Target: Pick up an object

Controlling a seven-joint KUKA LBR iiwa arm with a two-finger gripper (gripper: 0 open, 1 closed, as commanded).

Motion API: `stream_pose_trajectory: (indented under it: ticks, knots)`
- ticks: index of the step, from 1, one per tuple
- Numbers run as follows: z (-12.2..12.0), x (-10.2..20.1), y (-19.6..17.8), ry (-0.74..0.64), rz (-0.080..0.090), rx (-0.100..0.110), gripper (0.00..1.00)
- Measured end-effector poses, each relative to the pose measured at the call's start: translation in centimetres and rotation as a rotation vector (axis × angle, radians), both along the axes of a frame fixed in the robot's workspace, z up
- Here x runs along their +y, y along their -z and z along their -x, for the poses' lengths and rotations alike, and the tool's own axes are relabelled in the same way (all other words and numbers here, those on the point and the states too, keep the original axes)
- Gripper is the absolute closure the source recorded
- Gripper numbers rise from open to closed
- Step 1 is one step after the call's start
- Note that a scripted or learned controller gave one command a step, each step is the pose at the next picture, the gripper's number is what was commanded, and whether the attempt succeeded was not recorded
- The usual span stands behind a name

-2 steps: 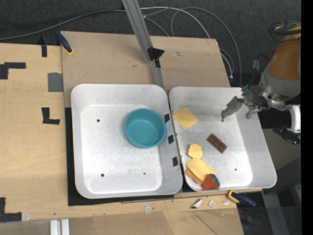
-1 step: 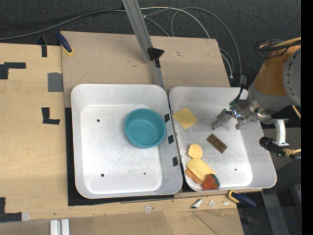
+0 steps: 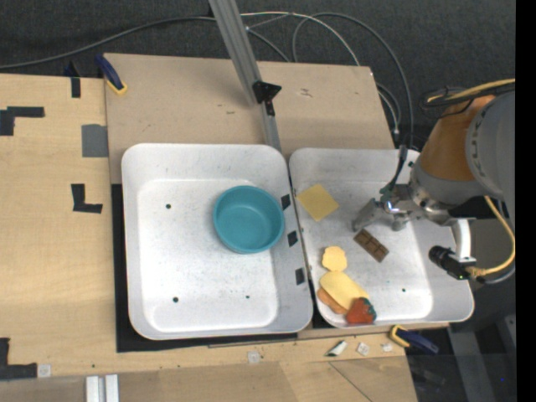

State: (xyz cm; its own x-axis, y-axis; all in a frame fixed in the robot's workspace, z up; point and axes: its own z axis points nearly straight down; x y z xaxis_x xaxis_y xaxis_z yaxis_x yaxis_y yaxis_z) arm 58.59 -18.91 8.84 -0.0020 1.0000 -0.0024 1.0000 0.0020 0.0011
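Observation:
In the right bin [image 3: 419,300], my gripper [image 3: 379,217] hangs near the middle, its fingers spread open with nothing between them. A small brown bar [image 3: 370,244] lies flat on the bin floor just below and in front of the fingertips, apart from them. To the left a pale yellow square [image 3: 317,201] lies near the bin's left wall. A round yellow piece [image 3: 334,259], a yellow block [image 3: 342,288], an orange piece [image 3: 327,300] and a red fruit [image 3: 361,311] cluster at the front left corner.
A blue bowl [image 3: 247,218] sits upright in the left bin [image 3: 167,308], toward its right side. A metal pole [image 3: 243,48] slants over the back of the bench. Cables [image 3: 368,40] loop behind the right bin. The arm's orange band [image 3: 448,145] rises at the right.

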Motion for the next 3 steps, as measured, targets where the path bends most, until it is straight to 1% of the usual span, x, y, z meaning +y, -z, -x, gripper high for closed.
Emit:
stream_pose_trajectory:
  ticks: [1, 2, 3]
  knots:
    - [0.0, 0.1, -1.1, -0.001, -0.002, 0.001, 1.00]
    - [-0.2, 0.6, -5.5, 0.000, -0.002, -0.002, 1.00]
    - [-0.1, -0.4, -10.8, 0.001, 0.000, -0.003, 1.00]
